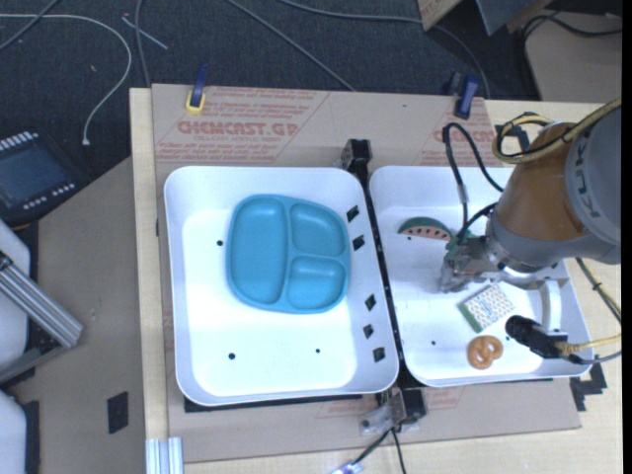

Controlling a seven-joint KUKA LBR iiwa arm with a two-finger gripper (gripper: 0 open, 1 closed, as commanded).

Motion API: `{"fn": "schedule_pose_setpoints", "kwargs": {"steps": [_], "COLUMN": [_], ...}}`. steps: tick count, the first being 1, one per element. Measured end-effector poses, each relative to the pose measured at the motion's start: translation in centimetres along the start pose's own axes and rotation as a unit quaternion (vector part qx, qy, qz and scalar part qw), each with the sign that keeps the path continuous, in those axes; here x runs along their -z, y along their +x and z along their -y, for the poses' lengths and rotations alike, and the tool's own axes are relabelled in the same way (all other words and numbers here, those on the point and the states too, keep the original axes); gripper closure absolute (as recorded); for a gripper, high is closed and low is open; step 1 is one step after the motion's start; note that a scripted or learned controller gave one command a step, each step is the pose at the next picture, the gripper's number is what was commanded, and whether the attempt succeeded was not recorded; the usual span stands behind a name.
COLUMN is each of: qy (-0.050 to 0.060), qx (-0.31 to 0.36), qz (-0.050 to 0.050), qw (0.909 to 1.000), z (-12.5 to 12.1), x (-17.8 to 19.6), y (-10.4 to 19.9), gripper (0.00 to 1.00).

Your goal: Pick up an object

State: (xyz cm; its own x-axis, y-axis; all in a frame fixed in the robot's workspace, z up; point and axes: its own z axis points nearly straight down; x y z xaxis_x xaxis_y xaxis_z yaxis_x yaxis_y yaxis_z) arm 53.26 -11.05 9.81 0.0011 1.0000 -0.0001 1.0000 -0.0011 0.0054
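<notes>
Three small items in the right bin (425, 191), green-rimmed watermelon slice (426, 230), checkered green-white square (483, 308), brown pretzel (484, 352), gripper (456, 268) state unclear.

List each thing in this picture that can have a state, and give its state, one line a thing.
Blue divided plate: lying flat, right way up, in the left bin, compartments bare.
Watermelon slice toy: lying flat in the right bin, apart from the gripper.
Green-checked square packet: lying flat, beside the gripper.
Pretzel: lying flat near the right bin's front rim.
Gripper: lowered into the right bin; finger state unclear.
</notes>
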Motion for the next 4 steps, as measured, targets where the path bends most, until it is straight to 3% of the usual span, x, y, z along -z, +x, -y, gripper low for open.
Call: {"fn": "schedule_pose_setpoints", "kwargs": {"steps": [1,3,4], "qy": [0.0,-0.001,0.004], "qx": [0.001,0.001,0.003], "qz": [0.0,0.001,-0.002], "qw": [1.0,1.0,1.0], "z": [-0.5,-1.4,-0.3], "x": [5.0,16.5,16.8], "y": [1.0,-0.3,4.7], "gripper": [1.0,1.0,1.0]}}
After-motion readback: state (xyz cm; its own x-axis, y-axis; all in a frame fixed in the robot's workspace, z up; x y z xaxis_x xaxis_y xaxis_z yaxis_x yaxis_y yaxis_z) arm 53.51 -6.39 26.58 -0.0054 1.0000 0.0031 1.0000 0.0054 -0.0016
